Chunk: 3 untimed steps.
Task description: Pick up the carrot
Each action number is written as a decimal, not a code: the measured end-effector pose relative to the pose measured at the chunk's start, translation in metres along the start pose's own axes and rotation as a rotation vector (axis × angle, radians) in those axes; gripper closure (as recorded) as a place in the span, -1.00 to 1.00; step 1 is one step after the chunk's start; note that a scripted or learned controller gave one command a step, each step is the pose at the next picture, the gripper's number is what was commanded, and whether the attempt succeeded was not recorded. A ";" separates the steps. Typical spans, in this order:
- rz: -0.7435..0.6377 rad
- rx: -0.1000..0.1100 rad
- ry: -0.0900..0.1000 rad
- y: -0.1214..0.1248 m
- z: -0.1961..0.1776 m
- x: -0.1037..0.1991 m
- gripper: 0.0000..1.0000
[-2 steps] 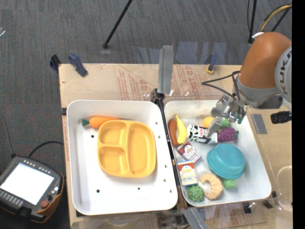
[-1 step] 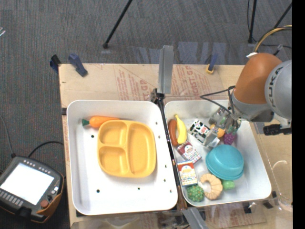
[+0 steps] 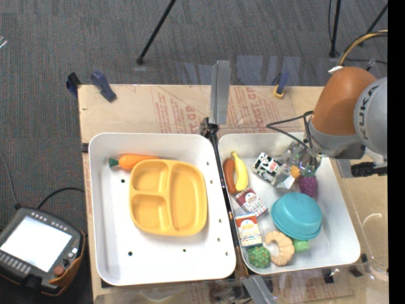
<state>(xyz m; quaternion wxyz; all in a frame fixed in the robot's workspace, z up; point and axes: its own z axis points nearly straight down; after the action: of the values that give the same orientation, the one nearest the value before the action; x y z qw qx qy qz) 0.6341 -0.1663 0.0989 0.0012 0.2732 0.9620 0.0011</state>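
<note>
An orange carrot (image 3: 131, 161) with a green stub lies in the left bin (image 3: 107, 233), at its far left, touching the back edge of a yellow divided plate (image 3: 169, 196). My gripper (image 3: 295, 168) hangs low over the right bin (image 3: 342, 233), far right of the carrot, between a black-and-white cow-patterned box (image 3: 266, 166) and a bunch of purple grapes (image 3: 308, 186). The grey arm with its orange band (image 3: 338, 103) comes in from the right above it.
The right bin holds a banana (image 3: 240, 171), a sausage (image 3: 228, 176), two small cartons (image 3: 250, 215), a teal bowl (image 3: 297, 215), a pretzel (image 3: 280, 247) and broccoli (image 3: 258, 256). A metal post (image 3: 220, 100) stands behind the bins. A tablet (image 3: 38, 249) lies at lower left.
</note>
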 end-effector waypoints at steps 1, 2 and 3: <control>0.169 0.001 -0.003 -0.071 -0.082 0.054 1.00; 0.062 0.002 -0.001 -0.121 -0.147 0.108 1.00; 0.062 0.002 0.003 -0.121 -0.145 0.109 -1.00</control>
<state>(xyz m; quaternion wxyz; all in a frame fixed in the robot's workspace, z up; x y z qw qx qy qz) 0.4774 -0.2125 0.2430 -0.0009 0.3029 0.9530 0.0004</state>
